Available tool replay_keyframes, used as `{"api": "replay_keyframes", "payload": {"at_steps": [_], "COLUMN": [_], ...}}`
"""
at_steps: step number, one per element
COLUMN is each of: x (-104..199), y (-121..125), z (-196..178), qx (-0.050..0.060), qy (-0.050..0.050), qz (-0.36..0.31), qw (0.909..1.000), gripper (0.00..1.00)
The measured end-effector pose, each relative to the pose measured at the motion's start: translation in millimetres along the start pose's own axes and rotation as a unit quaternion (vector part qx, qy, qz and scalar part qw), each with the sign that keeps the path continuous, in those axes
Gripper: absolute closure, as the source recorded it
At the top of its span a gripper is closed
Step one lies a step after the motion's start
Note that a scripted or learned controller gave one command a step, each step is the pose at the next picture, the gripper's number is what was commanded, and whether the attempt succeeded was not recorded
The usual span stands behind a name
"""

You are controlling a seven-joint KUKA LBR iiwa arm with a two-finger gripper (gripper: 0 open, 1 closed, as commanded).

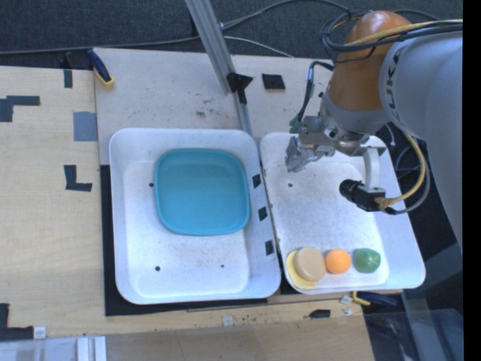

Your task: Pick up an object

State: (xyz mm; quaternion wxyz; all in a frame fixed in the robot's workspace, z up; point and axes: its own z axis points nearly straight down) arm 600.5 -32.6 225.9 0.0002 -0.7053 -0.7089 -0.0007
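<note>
- The gripper (299, 159) hangs over the far left part of the right bin (331, 209), near that bin's upper corner; from this angle I cannot tell its state, and nothing can be seen held in it.
- Three small things sit in a row along the near edge of the right bin, well apart from the gripper: a tan round block (308, 263) resting on a yellow piece (294, 277), an orange ball (338, 262) just beside it, and a green ball (367, 260) at the right end.
- The bare white floor of the right bin lies between the gripper and that row.
- The left bin (135, 224) holds a blue plate (201, 191), square with rounded corners and a smooth, slightly glossy face.
- Both bins are shallow white trays with rounded rims, speckled with small dark marks.
- Grey letters run down the arm's (406, 66) casing at the right, too cut off to read.
- The arm is smooth grey with a shiny orange band (361, 59) above the wrist; black and yellow cables loop around it.
- The bench (45, 201) is pale wood with dark tape patches, and a grey metal bar (218, 43) slants down towards the bins.
</note>
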Motion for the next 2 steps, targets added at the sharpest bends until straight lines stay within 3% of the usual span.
{"api": "replay_keyframes", "payload": {"at_steps": [2], "x": [98.7], "y": [-14.3], "z": [17.1], "qx": [0.001], "qy": [0.000], "qz": [0.001], "qw": [1.0000], "gripper": [1.00]}}
